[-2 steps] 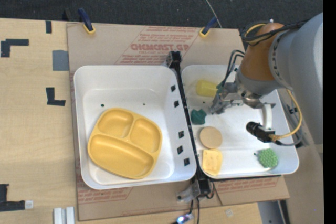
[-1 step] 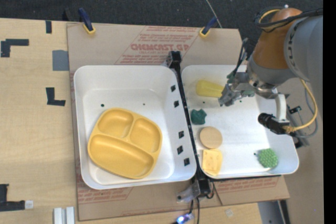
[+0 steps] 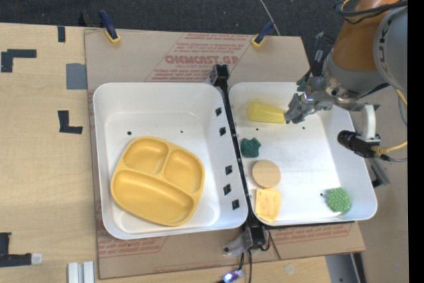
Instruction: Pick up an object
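Observation:
The right bin (image 3: 311, 215) holds a yellow block (image 3: 265, 113) near its far side, a small dark green piece (image 3: 250, 147), a tan round disc (image 3: 266, 173), a pale yellow wedge (image 3: 267, 204) and a green bumpy ball (image 3: 337, 199). My gripper (image 3: 295, 112) hangs over the far part of this bin, just right of the yellow block's end and close to it. I see nothing lifted between its fingers.
The left bin (image 3: 106, 103) carries a yellow divided plate (image 3: 157, 179). A black divider (image 3: 229, 142) runs between the two bins. Two blue-and-yellow clamps (image 3: 109, 28) (image 3: 263, 33) grip the cardboard's far edge. The arm's grey body (image 3: 364, 63) fills the upper right.

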You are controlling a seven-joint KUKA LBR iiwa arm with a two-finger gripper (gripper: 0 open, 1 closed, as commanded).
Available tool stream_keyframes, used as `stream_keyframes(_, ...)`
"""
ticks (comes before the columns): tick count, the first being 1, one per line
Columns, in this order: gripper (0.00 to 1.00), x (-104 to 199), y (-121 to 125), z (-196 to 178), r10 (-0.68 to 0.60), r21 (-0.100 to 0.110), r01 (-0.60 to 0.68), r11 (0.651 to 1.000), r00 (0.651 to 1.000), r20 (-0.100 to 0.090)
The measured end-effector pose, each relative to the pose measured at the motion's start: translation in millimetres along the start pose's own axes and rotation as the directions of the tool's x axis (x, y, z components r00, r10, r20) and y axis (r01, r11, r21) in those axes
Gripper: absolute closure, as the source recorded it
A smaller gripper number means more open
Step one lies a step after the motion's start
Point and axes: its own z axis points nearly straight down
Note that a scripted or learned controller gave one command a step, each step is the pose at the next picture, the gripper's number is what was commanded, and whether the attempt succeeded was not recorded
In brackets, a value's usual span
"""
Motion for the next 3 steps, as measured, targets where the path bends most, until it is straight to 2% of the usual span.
stream_keyframes(1, 1.0, 56, -8, 6, -0.004, 0.007, 0.004, 1.0, 1.0, -0.003)
stream_keyframes(3, 1.0, 174, 0, -14, -0.006, 0.005, 0.006, 1.0, 1.0, -0.002)
